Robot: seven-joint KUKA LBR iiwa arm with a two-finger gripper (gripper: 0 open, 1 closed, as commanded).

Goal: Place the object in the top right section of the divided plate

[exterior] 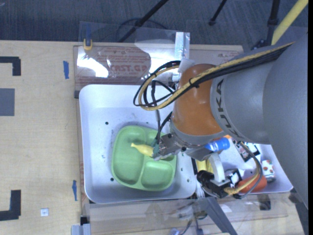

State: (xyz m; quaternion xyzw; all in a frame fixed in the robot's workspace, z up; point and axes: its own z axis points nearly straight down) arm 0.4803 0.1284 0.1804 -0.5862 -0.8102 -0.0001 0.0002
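object: small yellow banana-shaped toy (142, 149) in green divided plastic plate (128, 170) | claw (159, 152): touching toy's right end | fingers: cannot tell

1. The grey arm casing (244, 102) carries large black letters beside its orange band; "KU" can be made out, the rest being cut off by the curve of the casing.
2. The clear plastic sheet (128, 62) behind the left bin bears faint reddish print, too blurred to read.
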